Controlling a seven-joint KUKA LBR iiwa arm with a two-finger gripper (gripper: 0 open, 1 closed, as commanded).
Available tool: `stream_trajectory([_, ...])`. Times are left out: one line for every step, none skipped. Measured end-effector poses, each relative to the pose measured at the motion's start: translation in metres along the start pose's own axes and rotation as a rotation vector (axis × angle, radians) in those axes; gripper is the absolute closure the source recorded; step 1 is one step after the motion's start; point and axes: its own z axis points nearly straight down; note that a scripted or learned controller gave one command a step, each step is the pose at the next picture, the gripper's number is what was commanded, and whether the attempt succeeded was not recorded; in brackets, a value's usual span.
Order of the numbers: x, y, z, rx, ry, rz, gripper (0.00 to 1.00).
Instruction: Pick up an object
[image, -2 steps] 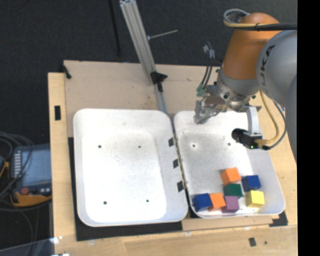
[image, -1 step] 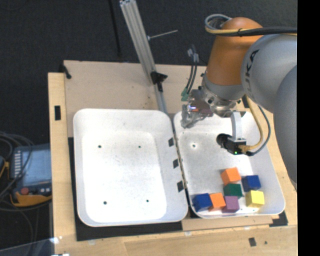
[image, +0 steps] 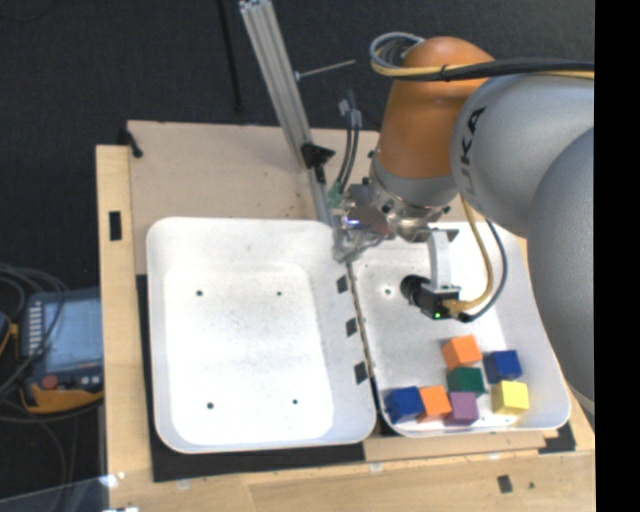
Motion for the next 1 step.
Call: stream_trajectory([0.0433,-0.0205,0.0146,0.002,-0.002,0.002,1.0])
